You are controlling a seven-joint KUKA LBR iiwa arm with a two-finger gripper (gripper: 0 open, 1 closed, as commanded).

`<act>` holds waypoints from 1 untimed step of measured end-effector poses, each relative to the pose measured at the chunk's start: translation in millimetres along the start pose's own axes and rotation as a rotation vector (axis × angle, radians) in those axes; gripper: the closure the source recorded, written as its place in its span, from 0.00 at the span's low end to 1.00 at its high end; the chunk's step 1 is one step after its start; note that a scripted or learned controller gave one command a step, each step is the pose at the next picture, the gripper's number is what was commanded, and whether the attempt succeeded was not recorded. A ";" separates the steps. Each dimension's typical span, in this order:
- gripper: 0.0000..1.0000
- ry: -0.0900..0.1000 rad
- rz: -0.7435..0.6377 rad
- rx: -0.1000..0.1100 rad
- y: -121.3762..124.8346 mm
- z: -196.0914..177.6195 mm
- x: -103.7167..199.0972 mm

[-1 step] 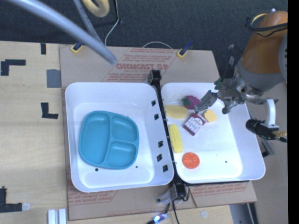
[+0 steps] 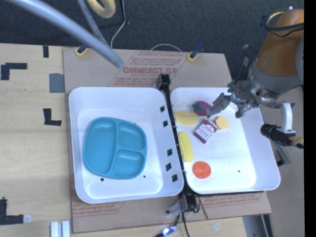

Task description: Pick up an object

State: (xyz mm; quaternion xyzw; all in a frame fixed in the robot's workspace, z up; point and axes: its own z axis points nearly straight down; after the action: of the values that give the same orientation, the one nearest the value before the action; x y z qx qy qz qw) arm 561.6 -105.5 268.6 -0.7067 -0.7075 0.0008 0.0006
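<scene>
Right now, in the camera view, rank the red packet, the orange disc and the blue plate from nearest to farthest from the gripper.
1. Red packet: right bin, just below-left of the gripper.
2. Orange disc: right bin, near its front edge, well below the gripper.
3. Blue plate: left bin, far across the divider.

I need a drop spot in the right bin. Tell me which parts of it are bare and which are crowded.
Bare floor in the right bin: the near right stretch, right of the orange disc and below the red packet. Crowded: the far left part, where the yellow lemon-like piece, purple item, packet and corn cob cluster under the pincer.
</scene>
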 end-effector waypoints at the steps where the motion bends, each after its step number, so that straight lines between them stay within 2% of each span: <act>1: 0.00 0.000 0.000 0.004 -5.7 45.0 2.9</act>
State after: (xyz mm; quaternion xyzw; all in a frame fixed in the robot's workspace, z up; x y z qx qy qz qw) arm 555.8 -102.6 223.6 -0.7068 -0.7074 0.0019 0.0019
